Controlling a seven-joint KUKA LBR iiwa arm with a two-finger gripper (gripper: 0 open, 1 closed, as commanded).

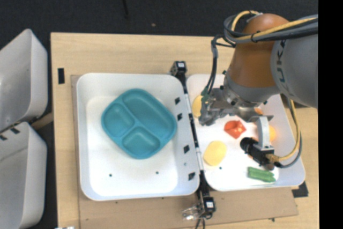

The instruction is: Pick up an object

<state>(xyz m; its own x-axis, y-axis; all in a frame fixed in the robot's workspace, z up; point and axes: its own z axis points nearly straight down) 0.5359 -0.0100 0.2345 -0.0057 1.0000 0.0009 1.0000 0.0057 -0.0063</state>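
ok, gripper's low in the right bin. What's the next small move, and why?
Probably a short shift toward the small red crumpled object, then descend. The gripper sits at the shallow white right bin's left side, near a yellow object at the divider, with nothing visibly held. The red piece lies apart from the flat yellow round piece and green elongated piece, so it looks the least crowded target.

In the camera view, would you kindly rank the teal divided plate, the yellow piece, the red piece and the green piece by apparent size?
1. teal divided plate, by far the largest.
2. yellow piece.
3. red piece and green piece look too alike in size to rank.
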